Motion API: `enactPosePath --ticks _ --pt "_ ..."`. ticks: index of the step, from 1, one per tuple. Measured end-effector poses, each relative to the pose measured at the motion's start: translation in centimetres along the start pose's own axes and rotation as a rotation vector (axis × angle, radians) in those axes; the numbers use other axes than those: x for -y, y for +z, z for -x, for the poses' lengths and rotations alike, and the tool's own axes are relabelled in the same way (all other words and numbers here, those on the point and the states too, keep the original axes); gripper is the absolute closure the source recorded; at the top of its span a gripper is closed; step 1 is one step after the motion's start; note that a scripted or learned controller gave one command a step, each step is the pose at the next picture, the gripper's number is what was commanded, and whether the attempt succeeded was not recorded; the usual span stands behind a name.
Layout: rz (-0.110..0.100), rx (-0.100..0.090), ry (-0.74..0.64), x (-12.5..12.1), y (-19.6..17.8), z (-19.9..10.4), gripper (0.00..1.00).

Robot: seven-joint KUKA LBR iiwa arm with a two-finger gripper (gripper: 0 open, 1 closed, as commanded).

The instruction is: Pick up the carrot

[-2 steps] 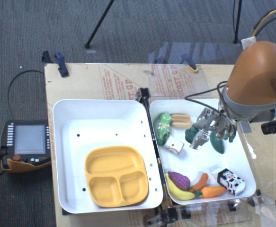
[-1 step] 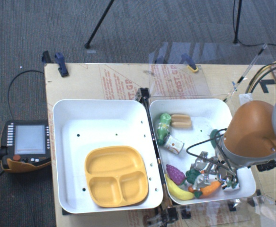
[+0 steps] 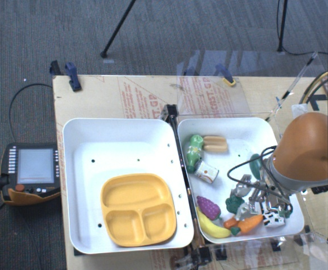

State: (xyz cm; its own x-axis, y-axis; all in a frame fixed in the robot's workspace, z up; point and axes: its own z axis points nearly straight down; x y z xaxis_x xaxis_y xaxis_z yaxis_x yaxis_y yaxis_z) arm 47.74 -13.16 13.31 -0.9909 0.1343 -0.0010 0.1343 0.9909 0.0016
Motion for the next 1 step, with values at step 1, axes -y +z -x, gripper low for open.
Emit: enactPosePath --ticks 1 --pt "0.0 0.0 0.22 1.51 -2.09 0.14 1.0"
